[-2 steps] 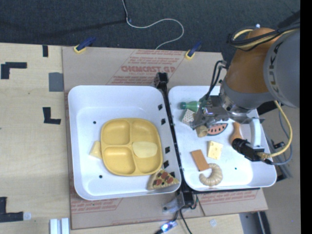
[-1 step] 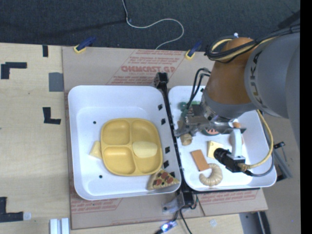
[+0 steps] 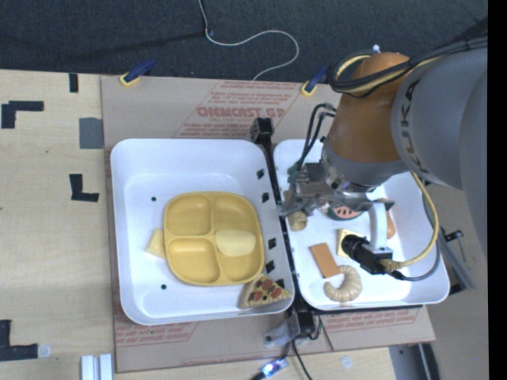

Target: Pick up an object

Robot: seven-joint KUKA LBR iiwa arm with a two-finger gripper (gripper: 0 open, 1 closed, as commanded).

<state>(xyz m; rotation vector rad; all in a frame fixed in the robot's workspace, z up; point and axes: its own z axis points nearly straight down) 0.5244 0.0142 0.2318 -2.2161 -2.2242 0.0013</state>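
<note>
Camera view: end effector [image 3: 305, 200] low over right bin [image 3: 420, 287], near its left wall; can't tell how far open or if holding anything. Croissant [image 3: 344, 285], brown block [image 3: 323, 259] at bin's front. Left bin [image 3: 135, 212]: yellow divided plate [image 3: 212, 238], pizza slice [image 3: 264, 292].

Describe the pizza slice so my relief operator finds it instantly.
Start at the left bin, which holds a yellow divided plate. The pizza slice lies off the plate's lower right corner, against the bin wall. It alone is triangular with dark toppings.
</note>
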